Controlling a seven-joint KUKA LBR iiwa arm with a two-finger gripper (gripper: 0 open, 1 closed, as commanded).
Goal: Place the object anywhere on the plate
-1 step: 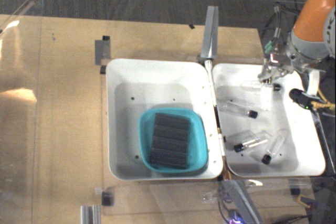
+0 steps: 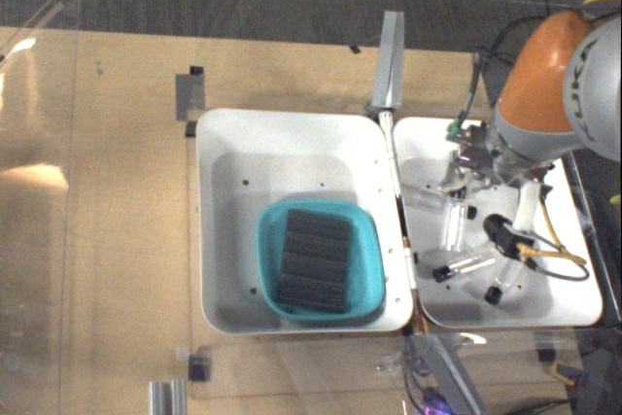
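Note:
A dark grey ridged block (image 2: 314,259) lies flat on the teal plate (image 2: 369,253), which sits in the near part of the left bin (image 2: 228,209). The block rests fully inside the plate's rim. My gripper (image 2: 466,283) hangs over the right bin (image 2: 573,306), well to the right of the plate and apart from the block. Its two pale fingers (image 2: 452,230) with dark tips are spread open, with nothing between them.
The grey and orange arm (image 2: 549,92) reaches in from the right above the right bin. A black and yellow cable (image 2: 544,255) loops beside the gripper. A raised divider (image 2: 398,219) separates the two bins. Tan bench (image 2: 97,238) surrounds them.

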